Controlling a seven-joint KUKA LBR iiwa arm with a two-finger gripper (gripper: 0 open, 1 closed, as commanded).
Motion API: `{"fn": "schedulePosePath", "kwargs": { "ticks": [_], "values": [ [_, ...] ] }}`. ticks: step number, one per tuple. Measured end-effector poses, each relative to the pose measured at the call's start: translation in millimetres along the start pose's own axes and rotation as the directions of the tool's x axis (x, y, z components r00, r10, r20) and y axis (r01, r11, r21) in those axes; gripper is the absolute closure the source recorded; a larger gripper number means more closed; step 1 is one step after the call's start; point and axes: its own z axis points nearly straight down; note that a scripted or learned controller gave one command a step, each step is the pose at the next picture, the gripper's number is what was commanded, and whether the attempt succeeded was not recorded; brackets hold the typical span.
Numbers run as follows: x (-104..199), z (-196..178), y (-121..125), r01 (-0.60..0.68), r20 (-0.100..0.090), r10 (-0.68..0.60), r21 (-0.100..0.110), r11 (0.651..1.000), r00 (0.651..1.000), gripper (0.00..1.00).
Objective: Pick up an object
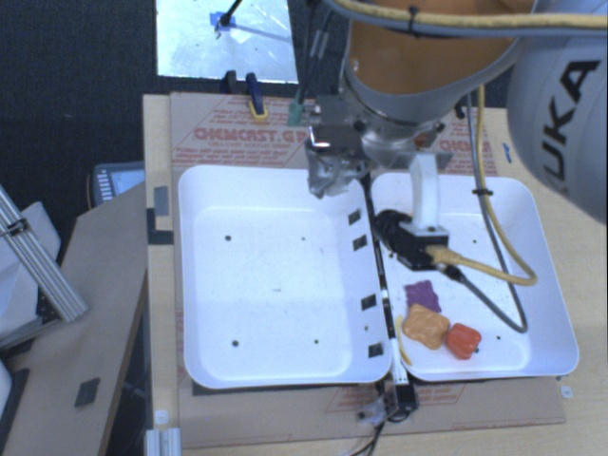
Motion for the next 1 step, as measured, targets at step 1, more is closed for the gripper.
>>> {"fn": "schedulePosePath", "kwargs": {
  "ticks": [1],
  "values": [
    [46.0, -101.9, 20.5, -0.001, -0.008, 0.001, -0.020, 1.000, 1.000, 1.00]
  ]
}}
